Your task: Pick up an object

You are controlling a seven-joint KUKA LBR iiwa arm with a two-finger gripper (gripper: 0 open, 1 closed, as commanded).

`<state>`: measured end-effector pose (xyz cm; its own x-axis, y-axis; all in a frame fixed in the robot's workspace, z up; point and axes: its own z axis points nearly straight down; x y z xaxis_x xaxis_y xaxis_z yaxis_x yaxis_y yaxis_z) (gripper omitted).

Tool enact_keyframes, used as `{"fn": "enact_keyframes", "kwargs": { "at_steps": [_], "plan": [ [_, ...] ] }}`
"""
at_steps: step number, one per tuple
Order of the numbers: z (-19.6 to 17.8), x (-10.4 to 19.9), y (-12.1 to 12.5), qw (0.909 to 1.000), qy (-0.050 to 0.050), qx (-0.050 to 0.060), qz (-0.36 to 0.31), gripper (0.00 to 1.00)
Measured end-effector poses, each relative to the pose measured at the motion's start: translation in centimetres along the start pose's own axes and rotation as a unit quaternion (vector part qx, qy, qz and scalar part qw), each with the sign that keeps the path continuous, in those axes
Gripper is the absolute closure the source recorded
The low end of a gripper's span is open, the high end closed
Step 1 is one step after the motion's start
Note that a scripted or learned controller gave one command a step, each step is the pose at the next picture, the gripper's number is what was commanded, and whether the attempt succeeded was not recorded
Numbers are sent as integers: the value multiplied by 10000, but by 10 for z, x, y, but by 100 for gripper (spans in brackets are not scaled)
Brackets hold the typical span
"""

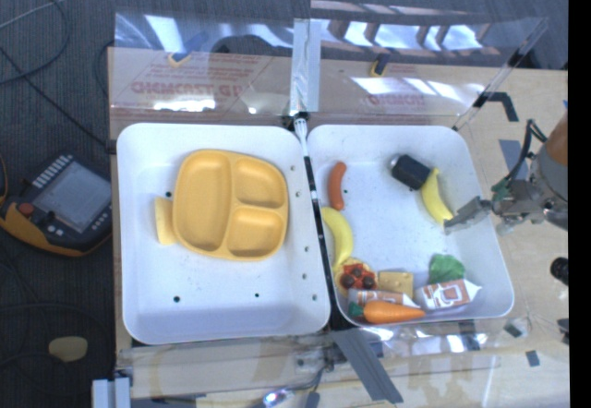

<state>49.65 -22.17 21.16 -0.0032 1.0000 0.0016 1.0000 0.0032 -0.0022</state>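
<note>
The right bin holds several toy foods. A red sausage lies near its left wall, and a black block touches a small banana at the back right. A larger banana lies along the left wall. Along the front are strawberries, a cheese cube, a carrot, a green leaf and a small carton. My gripper reaches in over the bin's right rim, just right of the small banana, with nothing seen in it.
The left bin bears a yellow divided plate with a pale yellow piece tucked at its left. Clear plastic walls rise behind both bins. A handheld controller lies on the floor to the left.
</note>
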Motion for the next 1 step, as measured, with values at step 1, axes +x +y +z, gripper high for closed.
{"fn": "enact_keyframes", "kwargs": {
  "at_steps": [1],
  "plan": [
    [47, -1, 74, 9940, -13, 4, 1089, 0]
  ]
}}
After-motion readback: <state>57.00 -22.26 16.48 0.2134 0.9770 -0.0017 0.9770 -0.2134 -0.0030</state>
